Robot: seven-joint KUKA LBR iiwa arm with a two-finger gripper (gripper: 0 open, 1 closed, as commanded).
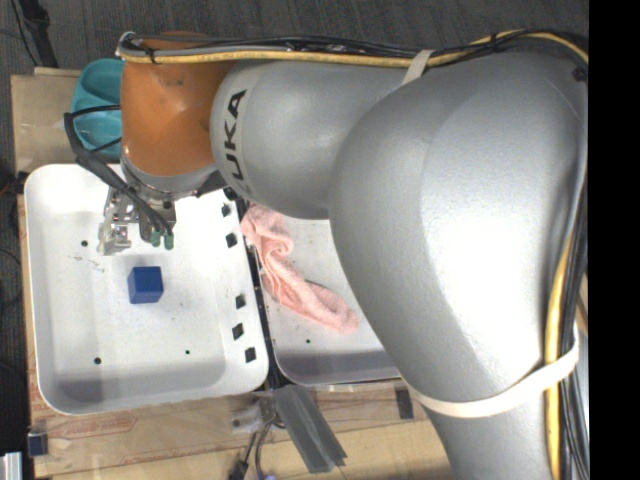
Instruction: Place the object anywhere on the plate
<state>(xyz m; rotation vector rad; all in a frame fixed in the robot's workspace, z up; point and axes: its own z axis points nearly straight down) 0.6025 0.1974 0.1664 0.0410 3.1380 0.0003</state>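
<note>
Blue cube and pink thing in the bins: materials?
Blue cube: probably hard plastic or painted wood; crisp edges, flat matte faces. Pink thing: soft cloth, likely a fleecy rag; it lies crumpled in folds with a fuzzy surface.

Right bin (330, 368) mostly hidden under the arm (450, 218), pink cloth (290, 273) partly covered at its far end, teal object (95, 103) half behind the orange band (165, 108)

Robot lab: KUKA arm (420, 198), 2 white bins (60, 298).
</note>
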